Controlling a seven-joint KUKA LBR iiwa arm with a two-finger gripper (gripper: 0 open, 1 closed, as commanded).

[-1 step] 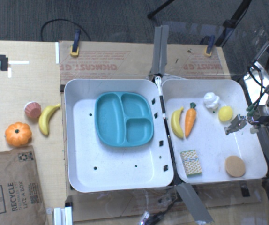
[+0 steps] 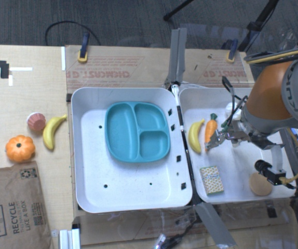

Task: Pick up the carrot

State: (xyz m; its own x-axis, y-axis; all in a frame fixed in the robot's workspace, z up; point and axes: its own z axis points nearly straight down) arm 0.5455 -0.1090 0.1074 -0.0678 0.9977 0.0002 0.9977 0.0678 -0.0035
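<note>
**Gripper at the carrot, grasp not confirmed**

Near edge of the right bin (image 2: 242,195): a small patterned box (image 2: 211,180) at the left, a round tan thing (image 2: 260,185) at the right. Nearer left on the tabletop (image 2: 24,87), a brown paper bag (image 2: 14,206) printed RECYCLE.

Mid depth: the gripper (image 2: 217,139) sits low in the right bin, its tip touching or just beside the near end of the carrot (image 2: 210,130). The carrot lies along near-far, green top at the far end, close beside a banana (image 2: 194,136) on its left. Gripper fingers too small and cluttered to read; cannot tell if released or clenched, and no carrot visibly between them. Left bin (image 2: 92,185) holds a blue divided plate (image 2: 138,131). On the tabletop further left: a small pumpkin (image 2: 20,149), a second banana (image 2: 52,131), a pinkish cupcake-like thing (image 2: 36,122).

Far: the arm's orange band (image 2: 271,95) over the right bin.

Step, as judged: the approach or grasp itself, carrot not lifted. Next move calls for closing squarely on the carrot without catching the banana, then a straight lift.
</note>
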